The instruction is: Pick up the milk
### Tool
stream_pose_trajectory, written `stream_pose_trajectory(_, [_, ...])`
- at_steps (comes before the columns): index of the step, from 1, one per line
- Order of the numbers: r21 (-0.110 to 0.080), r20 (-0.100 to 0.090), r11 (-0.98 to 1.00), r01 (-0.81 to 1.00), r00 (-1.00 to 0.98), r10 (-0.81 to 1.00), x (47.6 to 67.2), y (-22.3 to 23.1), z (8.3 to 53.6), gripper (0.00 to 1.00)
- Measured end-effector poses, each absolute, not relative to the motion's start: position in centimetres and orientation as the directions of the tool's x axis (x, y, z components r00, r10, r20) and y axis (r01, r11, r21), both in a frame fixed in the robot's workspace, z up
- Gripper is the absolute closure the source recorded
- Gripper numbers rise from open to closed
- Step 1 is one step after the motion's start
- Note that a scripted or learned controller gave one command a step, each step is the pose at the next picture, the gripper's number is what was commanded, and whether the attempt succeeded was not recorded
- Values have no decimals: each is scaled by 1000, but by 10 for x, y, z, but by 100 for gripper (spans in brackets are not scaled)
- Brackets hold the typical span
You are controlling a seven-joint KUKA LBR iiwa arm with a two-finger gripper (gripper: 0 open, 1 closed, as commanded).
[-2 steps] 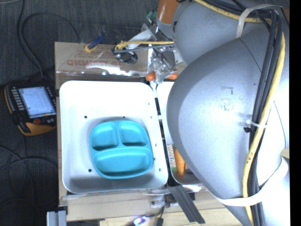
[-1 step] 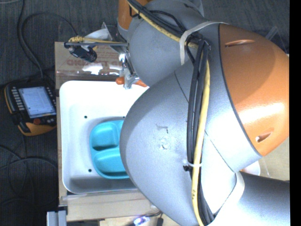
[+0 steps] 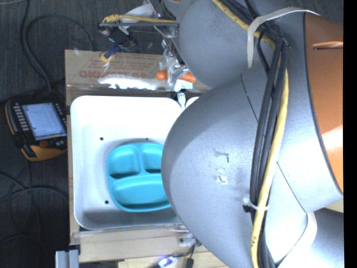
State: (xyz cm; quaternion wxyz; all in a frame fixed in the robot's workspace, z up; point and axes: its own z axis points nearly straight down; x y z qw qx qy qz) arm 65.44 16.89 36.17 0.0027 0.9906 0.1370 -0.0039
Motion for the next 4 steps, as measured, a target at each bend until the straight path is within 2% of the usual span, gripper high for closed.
stream_pose_trajectory(1, [4,-4,-937,349,937,349,590,106,433,100])
stream_pose_trajectory(2, [3,-5,-978,206,978,206,598,175,328,100])
stream_pose_trajectory(3, [3,-4,-979,205,979,205,598,175,328,0])
stream_pose_trajectory(4, [4,-7,-947,320,947,320,537,167,250,0])
